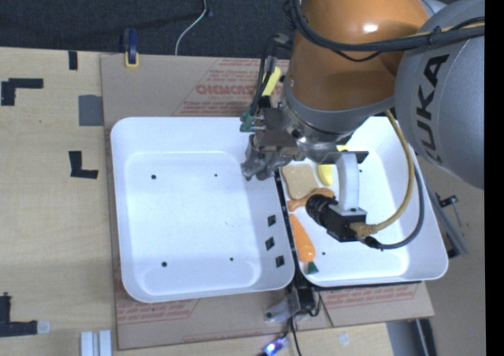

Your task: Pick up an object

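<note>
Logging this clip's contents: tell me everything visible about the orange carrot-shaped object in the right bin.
The orange carrot-shaped object looks like smooth plastic, long and tapered, with a small green tip at its lower end. It lies flat in the right shallow white bin, close along that bin's left wall, pointing roughly up and down the view. Its upper end runs under or against a tan flat piece; contact is unclear. The arm's black fitting sits just beside it.

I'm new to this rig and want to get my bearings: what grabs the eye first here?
The big orange band of the grey arm looms over the right bin. Below it lie a tan slice of bread and an orange carrot, by the bin's left wall. The left bin sits beside it.
</note>
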